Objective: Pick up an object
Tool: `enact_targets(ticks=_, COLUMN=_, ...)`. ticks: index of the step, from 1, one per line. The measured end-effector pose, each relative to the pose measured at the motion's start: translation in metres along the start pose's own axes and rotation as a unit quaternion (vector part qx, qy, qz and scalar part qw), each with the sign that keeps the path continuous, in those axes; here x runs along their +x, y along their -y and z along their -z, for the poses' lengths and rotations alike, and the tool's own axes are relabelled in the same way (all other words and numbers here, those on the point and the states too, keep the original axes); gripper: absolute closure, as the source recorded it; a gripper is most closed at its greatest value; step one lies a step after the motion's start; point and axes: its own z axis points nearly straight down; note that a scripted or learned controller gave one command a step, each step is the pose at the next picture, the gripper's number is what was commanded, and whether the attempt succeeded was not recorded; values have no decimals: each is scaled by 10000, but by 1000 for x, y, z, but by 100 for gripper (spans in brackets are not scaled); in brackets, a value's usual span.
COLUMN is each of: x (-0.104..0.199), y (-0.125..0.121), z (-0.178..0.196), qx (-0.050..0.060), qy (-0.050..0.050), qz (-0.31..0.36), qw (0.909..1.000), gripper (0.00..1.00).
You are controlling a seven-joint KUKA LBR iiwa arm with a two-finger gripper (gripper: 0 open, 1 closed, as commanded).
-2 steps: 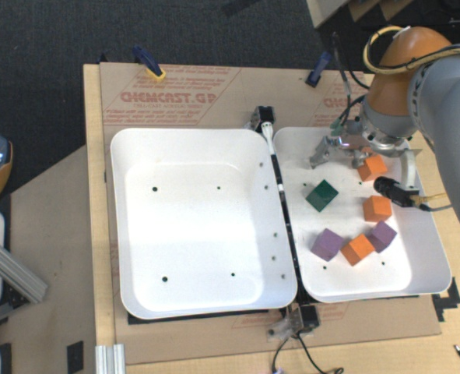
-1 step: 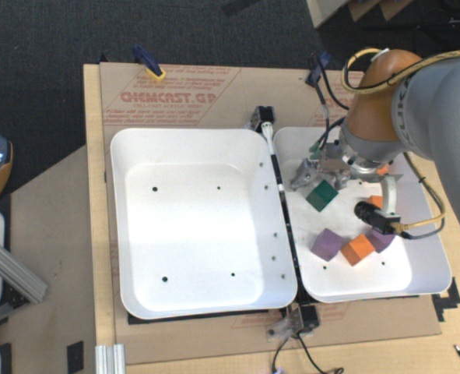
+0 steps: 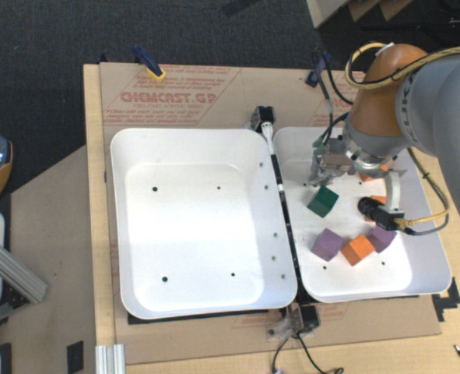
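Observation:
In the right bin (image 3: 416, 275) lie several small blocks. A dark green block (image 3: 322, 202) sits tilted near the bin's left side. My gripper (image 3: 321, 178) hangs right over its upper edge, at the end of the grey arm with the orange band (image 3: 385, 92). Whether it touches the green block I cannot make out. In front of it rest a purple block (image 3: 328, 245), an orange block (image 3: 359, 249) and a second purple block (image 3: 382, 238), close together. The wrist partly hides another orange piece (image 3: 376, 200).
The left bin (image 3: 128, 209) stands beside the right one, with a black divider clamp (image 3: 264, 118) at the back between them. A black cable connector (image 3: 373, 210) and yellow cable (image 3: 428, 223) hang from the wrist over the right bin. Both bins rest on a cardboard sheet (image 3: 175, 92).

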Motion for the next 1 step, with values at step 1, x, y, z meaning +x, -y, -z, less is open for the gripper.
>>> enact_targets(ticks=1, x=-15, y=54, z=-8, qx=-18, qy=2, qz=-12, qw=10000, gripper=100)
